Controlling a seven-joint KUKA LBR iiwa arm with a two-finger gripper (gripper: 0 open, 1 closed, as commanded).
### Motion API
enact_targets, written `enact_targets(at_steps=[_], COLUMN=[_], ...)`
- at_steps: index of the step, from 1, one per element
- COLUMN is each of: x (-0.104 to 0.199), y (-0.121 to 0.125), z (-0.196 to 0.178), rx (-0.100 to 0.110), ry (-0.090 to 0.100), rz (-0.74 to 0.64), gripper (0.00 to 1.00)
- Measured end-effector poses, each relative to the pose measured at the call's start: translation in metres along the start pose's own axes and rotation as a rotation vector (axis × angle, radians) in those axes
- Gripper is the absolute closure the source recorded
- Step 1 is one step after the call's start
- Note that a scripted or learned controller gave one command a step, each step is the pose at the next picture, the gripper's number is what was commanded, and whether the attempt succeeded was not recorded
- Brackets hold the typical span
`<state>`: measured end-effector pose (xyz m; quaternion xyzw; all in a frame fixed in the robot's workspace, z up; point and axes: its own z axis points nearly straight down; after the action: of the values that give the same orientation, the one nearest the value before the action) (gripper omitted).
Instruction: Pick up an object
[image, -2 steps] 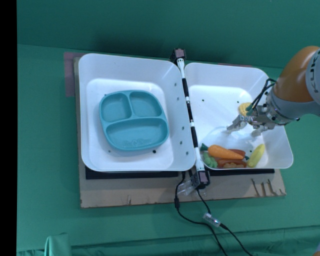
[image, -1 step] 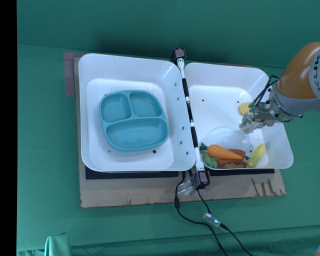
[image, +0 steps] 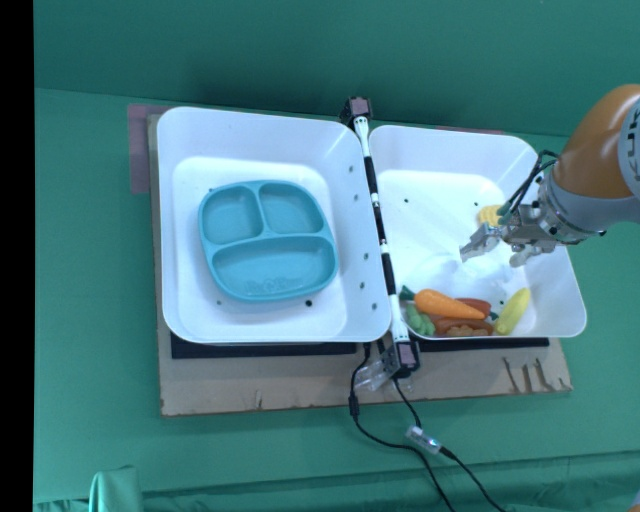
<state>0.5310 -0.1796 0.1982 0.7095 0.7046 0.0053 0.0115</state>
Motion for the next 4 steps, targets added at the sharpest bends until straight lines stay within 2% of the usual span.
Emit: enact_targets(at_steps=[1,2,3,4], x=[-0.001,-0.001,-0.003,-0.008], y=[0.001,0.001,0.003,0.057], z=[-0.012,-0.012,-0.024,-0.05], rx=[-0.006,-0.006,-0.012,0.019], ry=[-0.003,-0.003,-0.007,0.005], rz=[0.003,0.003,0.006,-0.004], gripper=[1.0,0.0,1.0,1.0])
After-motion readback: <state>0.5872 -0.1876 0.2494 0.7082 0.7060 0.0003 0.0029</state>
